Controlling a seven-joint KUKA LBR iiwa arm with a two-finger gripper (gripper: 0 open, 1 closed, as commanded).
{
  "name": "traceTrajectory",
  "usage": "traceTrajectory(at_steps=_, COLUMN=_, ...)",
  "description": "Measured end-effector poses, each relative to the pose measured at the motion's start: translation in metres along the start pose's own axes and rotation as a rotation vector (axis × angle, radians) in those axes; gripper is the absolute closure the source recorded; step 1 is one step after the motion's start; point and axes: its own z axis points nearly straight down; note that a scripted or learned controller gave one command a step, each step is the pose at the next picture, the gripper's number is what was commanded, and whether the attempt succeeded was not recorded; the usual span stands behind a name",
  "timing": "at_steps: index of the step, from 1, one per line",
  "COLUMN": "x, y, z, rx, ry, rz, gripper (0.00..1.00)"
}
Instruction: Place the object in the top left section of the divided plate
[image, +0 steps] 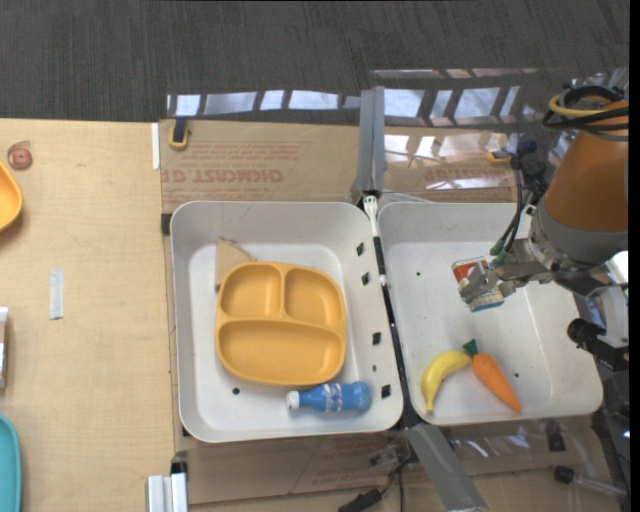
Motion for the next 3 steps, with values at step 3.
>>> traceTrajectory(at_steps=3, x=0.283, y=0.073, z=-0.049, rx=0.001, ry=-0.001, rz=-0.326, gripper=1.00)
